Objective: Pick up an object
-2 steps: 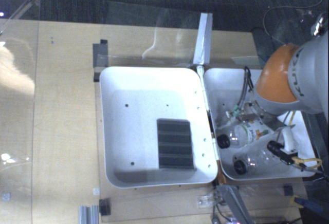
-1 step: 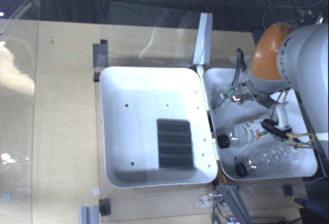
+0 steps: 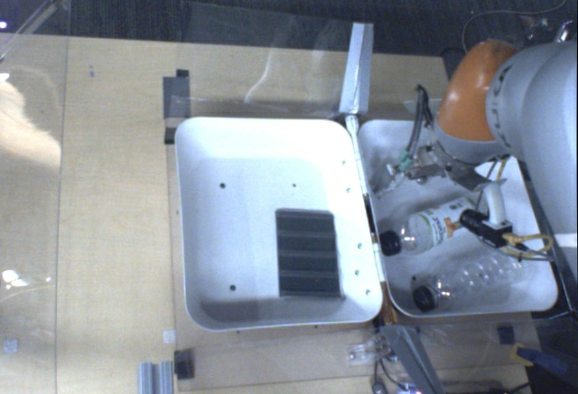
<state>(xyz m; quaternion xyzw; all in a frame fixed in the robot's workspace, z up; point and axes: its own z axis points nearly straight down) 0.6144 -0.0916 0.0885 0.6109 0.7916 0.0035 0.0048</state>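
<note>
Where the bench (image 3: 99, 248) carries its two white bins side by side, the count runs like this: one dark ribbed block (image 3: 308, 252) in the left bin (image 3: 226, 157), and two clear plastic bottles in the right bin (image 3: 542, 297), each with a black cap.

The block lies flat toward the near right part of the left bin's floor, its long axis running away from the camera and its ribs crossing it.

The first bottle (image 3: 433, 228) has a pale label around its middle. It lies on its side near the centre of the right bin, long axis slanting from lower left to upper right, cap (image 3: 389, 243) pointing left toward the wall between the bins. The second bottle (image 3: 470, 279) has no label and lies just nearer the camera, almost parallel to the first, its cap (image 3: 424, 297) also pointing left and slightly toward the near rim. The two lie close together; whether they touch I cannot tell.

The arm (image 3: 542, 112) reaches in from the right, its grey body over the right bin's far right part and the orange band (image 3: 470, 103) above the wrist. The gripper (image 3: 417, 168) hangs over the far part of the right bin, beyond the labelled bottle, among cables. How its pincer stands I cannot tell, and nothing is seen held in it.
</note>
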